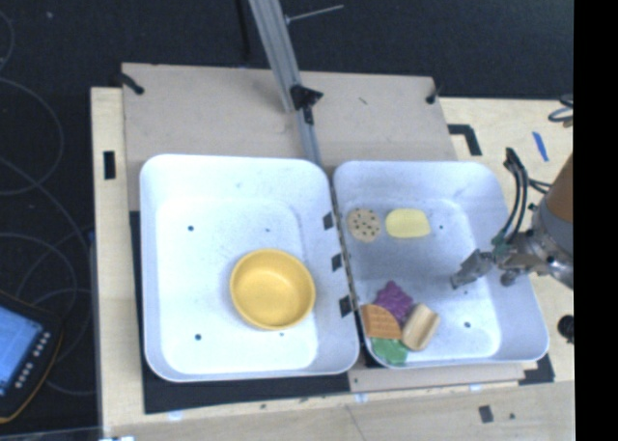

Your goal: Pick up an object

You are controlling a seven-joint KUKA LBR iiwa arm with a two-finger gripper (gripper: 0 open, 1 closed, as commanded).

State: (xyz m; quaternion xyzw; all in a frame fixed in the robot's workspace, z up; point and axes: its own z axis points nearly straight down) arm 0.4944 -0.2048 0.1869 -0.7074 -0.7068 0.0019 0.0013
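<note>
We log the hand (480, 268) low over the right-hand shallow white bin (483, 183), toward its right wall, grey arm (560, 227) entering from the right. Finger state: we cannot tell (the tips blur against the bin floor); nothing visibly held.

Nearest candidates, all left of the hand:
- pale yellow oval soft-looking piece (407, 224), up and left, long axis running left-right, lying free.
- round speckled tan biscuit-like disc (363, 224), just beyond it, near the dividing wall.
- a cluster down and left: purple bunch-shaped toy (392, 296), orange waffle-patterned block (379, 321), beige bread-like cylinder (420, 326), green flat piece (389, 353), touching or overlapping.

Our judgement: the yellow oval is the cleaner target; bare floor lies between. The cluster risks a crowded grasp.

Far left, in the other white bin (174, 198): a yellow plastic bowl (272, 288).
</note>
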